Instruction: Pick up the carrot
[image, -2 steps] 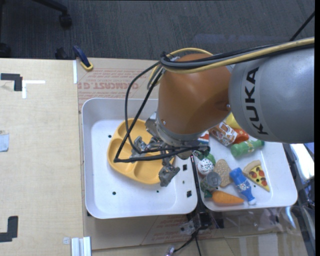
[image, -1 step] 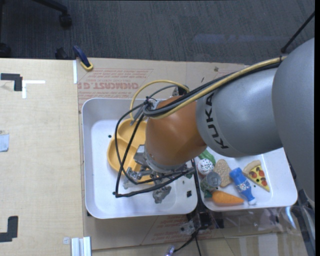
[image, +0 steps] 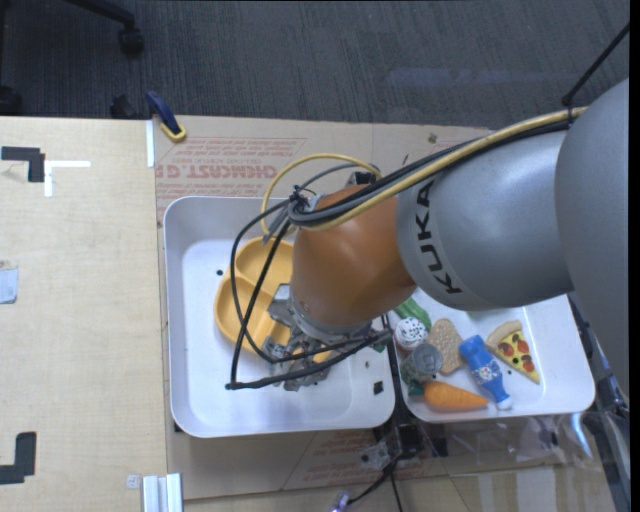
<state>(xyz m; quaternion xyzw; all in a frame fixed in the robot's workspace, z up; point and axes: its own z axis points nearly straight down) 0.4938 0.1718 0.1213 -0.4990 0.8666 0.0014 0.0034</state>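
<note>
Reaching in from the right, the grey KUKA arm (image: 500, 220) stretches across both white bins, its orange band (image: 345, 265) hanging over the left bin (image: 190, 330). Below that band the pincer (image: 300, 365) sits low over the left bin's floor, wrapped in black cables, and whether it is apart or together cannot be told from this angle. A yellow bowl (image: 245, 300) lies in the left bin, partly hidden beneath the wrist. The carrot (image: 455, 397) lies in the right bin (image: 570, 390), near that bin's front-left corner, resting on its side with its green top towards the divide between the bins; it is apart from the pincer, on the other side of the bins' shared edge. Just beside the carrot stands a blue bottle (image: 485, 370), tilted, and a toy pizza slice (image: 518, 350) lies a little further right. A tan cracker-like piece (image: 446, 345) and a grey round piece (image: 427, 358) sit just above the carrot, with a white dotted ball (image: 410, 329) near the arm's underside. The bins rest on a cardboard sheet (image: 230, 170) laid over the pale wooden worktop (image: 80, 300), and a blue and yellow clip (image: 165, 118) sits at the cardboard's far left corner.
</note>
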